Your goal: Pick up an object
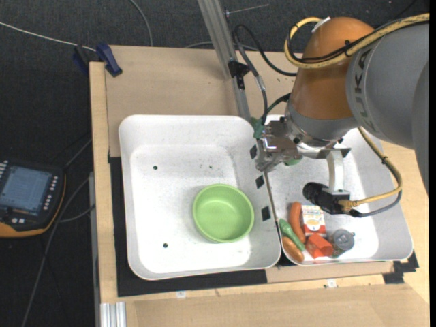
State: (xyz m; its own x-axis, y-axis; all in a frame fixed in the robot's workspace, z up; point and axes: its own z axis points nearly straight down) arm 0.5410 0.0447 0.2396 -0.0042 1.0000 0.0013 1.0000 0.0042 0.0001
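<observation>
Far left, off the bench (170, 80), a pendant (27, 196) with a lit screen lies on the dark floor. A blue clamp (107, 58) sits at the bench's back left corner. The left bin (146, 155) holds one item, a green bowl (223, 213). It stands upright, mouth up, in the bin's near right part, close to the right wall. Next comes the gripper (270, 152). It hangs over the line where the two bins' rims meet, farther back than the bowl and apart from it. Whether it is spread or closed cannot be told (the wrist body blocks the view). No item is seen in its grasp or touching it. The right bin (392, 230) carries the remaining objects for picking, all bunched in its near left corner. A carrot (294, 220), orange with some green at its side, lies along the left wall. A small white and orange carton (313, 218) sits just beside it. A red item (319, 246) lies in front of the carton, very close to it, though contact cannot be confirmed. A grey round piece (343, 238) lies just right of the red item. This cluster lies nearer the camera than the gripper and apart from it. The arm (334, 67), orange and grey, reaches in from the right and covers the back of the right bin.
</observation>
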